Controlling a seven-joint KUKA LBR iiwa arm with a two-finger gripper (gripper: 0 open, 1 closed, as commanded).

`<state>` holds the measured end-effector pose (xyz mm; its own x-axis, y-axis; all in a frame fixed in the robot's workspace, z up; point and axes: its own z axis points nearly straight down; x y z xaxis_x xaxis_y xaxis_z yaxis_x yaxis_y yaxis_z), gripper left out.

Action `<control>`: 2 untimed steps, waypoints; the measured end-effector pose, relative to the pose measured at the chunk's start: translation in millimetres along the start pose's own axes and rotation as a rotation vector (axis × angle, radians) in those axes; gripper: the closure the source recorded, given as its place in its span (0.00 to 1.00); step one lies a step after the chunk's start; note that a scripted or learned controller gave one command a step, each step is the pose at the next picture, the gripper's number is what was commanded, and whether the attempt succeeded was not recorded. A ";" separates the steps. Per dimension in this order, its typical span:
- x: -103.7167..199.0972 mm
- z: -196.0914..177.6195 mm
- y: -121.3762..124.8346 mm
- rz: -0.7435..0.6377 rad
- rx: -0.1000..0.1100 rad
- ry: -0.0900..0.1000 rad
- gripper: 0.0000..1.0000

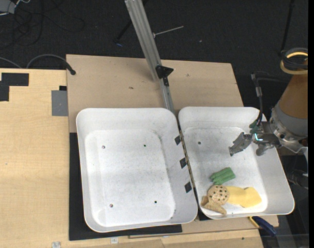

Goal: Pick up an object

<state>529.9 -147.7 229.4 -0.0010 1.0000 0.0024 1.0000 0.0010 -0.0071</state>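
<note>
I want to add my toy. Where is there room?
The left bin has bare floor wall to wall. In the right bin, the far half is bare; the near corner is crowded with the green piece, yellow piece and tan disc.

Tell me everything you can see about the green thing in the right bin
The green object is a small, stubby piece, roughly cylindrical or block-like, in a matte mid green that looks like plastic or foam. It lies on its side on the floor of the right bin, tilted diagonally, in the bin's near half. Just below it sit a tan perforated round piece and a yellow object; whether it touches them is unclear. The gripper is above it, apart from it.
</note>
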 end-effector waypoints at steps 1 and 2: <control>-1.0 -1.7 0.5 0.002 -0.004 -0.001 0.00; -4.3 61.9 -0.8 0.002 0.002 0.000 0.00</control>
<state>528.7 -151.9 167.4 0.0009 1.0000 0.0026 1.0000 -0.0009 -0.0096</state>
